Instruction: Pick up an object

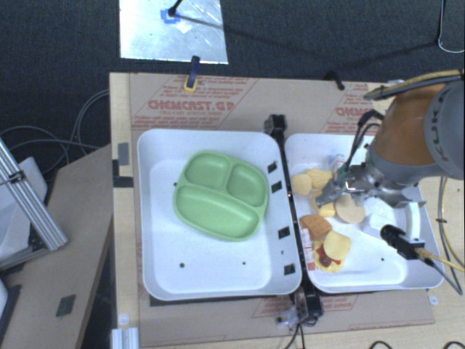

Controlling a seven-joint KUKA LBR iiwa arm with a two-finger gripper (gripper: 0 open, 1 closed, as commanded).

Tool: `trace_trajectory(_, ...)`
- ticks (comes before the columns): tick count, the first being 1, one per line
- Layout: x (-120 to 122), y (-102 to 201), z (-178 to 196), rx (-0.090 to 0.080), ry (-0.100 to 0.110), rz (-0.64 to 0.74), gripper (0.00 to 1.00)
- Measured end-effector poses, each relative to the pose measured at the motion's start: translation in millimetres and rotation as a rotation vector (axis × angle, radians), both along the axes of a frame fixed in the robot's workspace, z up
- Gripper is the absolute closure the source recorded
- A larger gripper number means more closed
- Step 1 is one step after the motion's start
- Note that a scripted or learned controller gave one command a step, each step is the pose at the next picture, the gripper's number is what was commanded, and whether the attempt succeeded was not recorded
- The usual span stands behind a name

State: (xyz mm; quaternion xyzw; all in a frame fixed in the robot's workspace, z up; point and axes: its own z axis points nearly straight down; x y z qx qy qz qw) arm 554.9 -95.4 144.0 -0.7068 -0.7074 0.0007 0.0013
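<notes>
Here the gripper (336, 189) sits low among the play food (323, 217) in the right bin (363, 278), placed for picking; jaw state cannot be told.

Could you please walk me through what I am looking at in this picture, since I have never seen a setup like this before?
This is one camera fixed above a bench, looking down at a slant. The grey machine with the orange band entering from the picture's right is a robot arm. At its end is its grasping tool, lowered into the right white bin. That bin holds a heap of small toy foods, yellow, tan and red pieces. The tool sits among them, but I cannot tell if it grips anything. The left white bin holds a green divided plate. Both bins rest on a brown board.
</notes>
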Motion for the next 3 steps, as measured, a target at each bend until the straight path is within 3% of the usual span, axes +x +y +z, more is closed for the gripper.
trace_trajectory(1,8.9,-5.0,-45.2,-0.002,-0.006,0.001,0.00)
trace_trajectory(2,15.5,-7.0,-51.6,-0.007,-0.023,0.000,0.00)
trace_trajectory(3,13.0,-6.0,-45.4,-0.004,-0.016,0.000,1.00)
